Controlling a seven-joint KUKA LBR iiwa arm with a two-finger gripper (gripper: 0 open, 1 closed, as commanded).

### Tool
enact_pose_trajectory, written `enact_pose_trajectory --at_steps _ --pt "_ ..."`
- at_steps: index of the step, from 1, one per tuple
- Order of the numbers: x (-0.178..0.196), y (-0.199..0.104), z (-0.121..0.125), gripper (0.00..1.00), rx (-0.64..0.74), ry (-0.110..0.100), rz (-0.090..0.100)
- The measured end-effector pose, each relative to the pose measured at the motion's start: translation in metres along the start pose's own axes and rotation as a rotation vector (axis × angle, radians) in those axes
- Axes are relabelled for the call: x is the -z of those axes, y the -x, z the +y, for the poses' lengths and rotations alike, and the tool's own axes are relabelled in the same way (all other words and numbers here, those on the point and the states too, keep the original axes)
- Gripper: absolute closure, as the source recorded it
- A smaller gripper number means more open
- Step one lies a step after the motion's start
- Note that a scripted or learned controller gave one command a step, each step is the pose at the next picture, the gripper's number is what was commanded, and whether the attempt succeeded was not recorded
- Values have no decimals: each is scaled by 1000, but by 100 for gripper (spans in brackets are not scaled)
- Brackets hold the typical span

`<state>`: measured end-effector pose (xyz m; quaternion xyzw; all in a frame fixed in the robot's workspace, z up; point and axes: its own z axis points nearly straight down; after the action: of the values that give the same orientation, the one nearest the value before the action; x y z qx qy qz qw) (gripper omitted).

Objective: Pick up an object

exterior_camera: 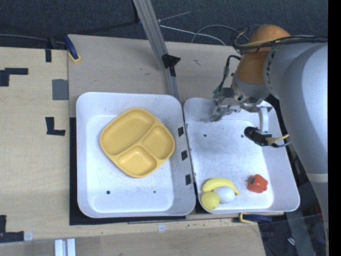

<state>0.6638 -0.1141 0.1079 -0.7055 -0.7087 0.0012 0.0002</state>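
I see my gripper [218, 112] at the right bin's [240, 156] far edge, finger state unclear, with the banana [219, 184] not yet picked.

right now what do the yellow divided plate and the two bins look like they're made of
The yellow divided plate looks like moulded plastic: one even colour, rounded compartment walls, a soft sheen. The left bin and right bin also look like plastic, matte white with rounded rims and dark scuffs, though coated metal can't be excluded.
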Motion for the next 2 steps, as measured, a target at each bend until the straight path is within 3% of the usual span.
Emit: enact_pose_trajectory --at_steps 2 --pt "101 5 -9 100 -2 5 1"
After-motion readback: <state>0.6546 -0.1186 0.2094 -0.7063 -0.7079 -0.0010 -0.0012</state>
